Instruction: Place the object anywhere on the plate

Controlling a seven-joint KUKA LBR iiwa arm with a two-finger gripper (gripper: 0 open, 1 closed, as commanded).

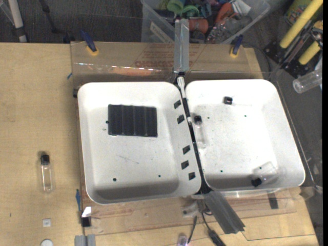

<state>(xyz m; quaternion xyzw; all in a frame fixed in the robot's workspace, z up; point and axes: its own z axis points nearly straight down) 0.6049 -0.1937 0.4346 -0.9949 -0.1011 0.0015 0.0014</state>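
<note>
Table (36, 86): a pale wooden top on which two shallow white bins are placed side by side.
Left bin (97, 181): white, with rounded corners; some small dark specks are seen on its floor.
Plate (132, 121): a black ribbed rectangle which lies flat in the left bin, at about 11 o'clock from the centre of that bin, apart from all walls.
Right bin (287, 137): white; three small things are lying in it.
Vial by the divider (197, 128): clear with a black cap, found at 9 o'clock in the right bin, just beside the divider (185, 132).
Vial in the corner (263, 175): clear with a black cap, lying at about 5 o'clock in the right bin, near the front wall.
Small black piece (227, 101): lies at 12 o'clock in the right bin, well apart from both vials.
Task thing: all three are in the right bin, well apart from the plate; which one is meant cannot be told.
Claw: its state cannot be told from this view.
Loose vial (46, 171): placed on the table at 9 o'clock from the bins, outside them.
Clear tub (205, 6): at 12 o'clock behind the bins, filled with coloured items.
</note>
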